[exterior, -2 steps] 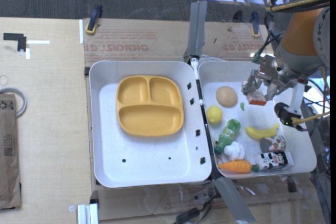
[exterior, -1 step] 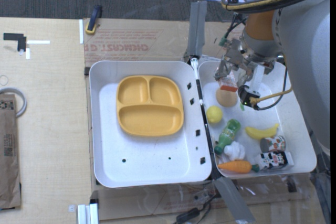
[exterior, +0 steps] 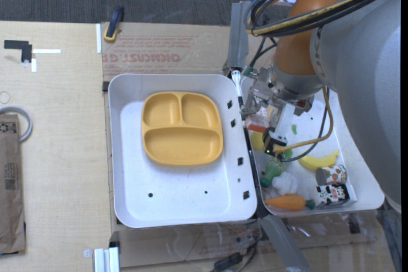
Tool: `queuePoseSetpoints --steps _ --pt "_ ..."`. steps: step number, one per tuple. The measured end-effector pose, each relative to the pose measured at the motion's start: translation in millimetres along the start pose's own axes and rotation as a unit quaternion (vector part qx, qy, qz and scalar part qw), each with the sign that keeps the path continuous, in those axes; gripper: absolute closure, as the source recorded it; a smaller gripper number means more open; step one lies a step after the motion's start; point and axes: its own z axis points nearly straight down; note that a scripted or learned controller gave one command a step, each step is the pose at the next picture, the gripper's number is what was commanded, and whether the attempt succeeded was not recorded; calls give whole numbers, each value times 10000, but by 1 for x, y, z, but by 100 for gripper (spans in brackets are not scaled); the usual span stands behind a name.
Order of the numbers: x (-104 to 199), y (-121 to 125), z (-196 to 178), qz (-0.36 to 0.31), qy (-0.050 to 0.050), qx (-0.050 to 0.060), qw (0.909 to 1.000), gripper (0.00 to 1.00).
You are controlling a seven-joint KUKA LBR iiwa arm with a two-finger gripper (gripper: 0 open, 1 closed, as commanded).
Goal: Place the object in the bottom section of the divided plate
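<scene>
Right of centre in the frame, the gripper (exterior: 268, 119) hangs low over the right bin (exterior: 357, 156); whether it grips anything cannot be told. Below it lie toy foods: a banana (exterior: 319, 160), a carrot (exterior: 285, 202) and a green piece (exterior: 273, 170). They look light, stiff and smooth, best pinched across the middle. The divided plate (exterior: 182, 128) sits in the left bin (exterior: 185, 200), its wide bottom section bare.

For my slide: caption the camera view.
Gripper hovers over toy food in the right bin; yellow divided plate waits in the left bin.
</scene>
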Motion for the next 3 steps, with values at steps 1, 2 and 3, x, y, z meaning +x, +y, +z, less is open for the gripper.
queuePoseSetpoints --steps 1,2,3 --pt "35 -51 0 235 -6 3 9997 100" --pt "-27 -73 1 -98 -4 4 10000 100" --pt "44 -52 1 -539 -9 -1 9985 100"
